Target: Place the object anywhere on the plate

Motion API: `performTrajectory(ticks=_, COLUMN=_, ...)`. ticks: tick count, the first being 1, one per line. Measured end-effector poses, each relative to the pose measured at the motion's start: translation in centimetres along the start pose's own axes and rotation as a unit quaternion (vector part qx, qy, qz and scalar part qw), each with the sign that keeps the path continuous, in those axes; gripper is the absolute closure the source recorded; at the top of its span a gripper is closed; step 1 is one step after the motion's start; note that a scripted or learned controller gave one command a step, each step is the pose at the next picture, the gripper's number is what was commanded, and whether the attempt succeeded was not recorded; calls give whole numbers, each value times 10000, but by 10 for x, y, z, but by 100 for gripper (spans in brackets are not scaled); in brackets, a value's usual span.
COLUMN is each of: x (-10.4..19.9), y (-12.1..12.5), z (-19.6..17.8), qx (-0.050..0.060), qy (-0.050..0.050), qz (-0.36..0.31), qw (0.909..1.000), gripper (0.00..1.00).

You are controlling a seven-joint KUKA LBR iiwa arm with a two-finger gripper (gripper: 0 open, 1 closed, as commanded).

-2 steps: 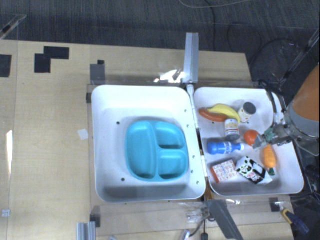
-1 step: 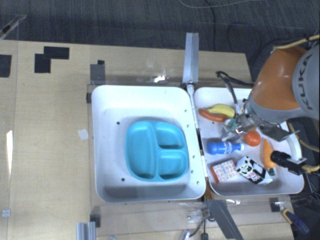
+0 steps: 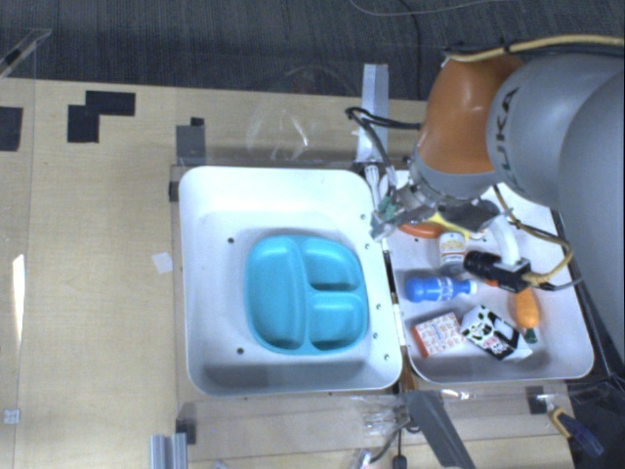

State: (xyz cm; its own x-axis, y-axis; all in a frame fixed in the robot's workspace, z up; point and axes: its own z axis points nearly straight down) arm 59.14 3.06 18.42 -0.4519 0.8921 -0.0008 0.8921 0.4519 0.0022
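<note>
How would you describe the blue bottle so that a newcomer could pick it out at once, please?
Look in the right-hand white bin, the one crowded with small items. Near its middle lies the blue bottle on its side, just above a red patterned box. It is the one solid blue item in that bin.

The grey arm (image 3: 562,130) reaches in from the right — its orange band (image 3: 464,115) sits just above the wrist. The gripper (image 3: 389,208) hangs low at the arm's left end, pointing down and leftward — tangled in cables.
</note>
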Motion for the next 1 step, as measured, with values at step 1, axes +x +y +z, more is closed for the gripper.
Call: performTrajectory(ticks=1, x=115, y=-60, z=0, qx=5, qy=8, qz=-1995, qw=9799, gripper=100)
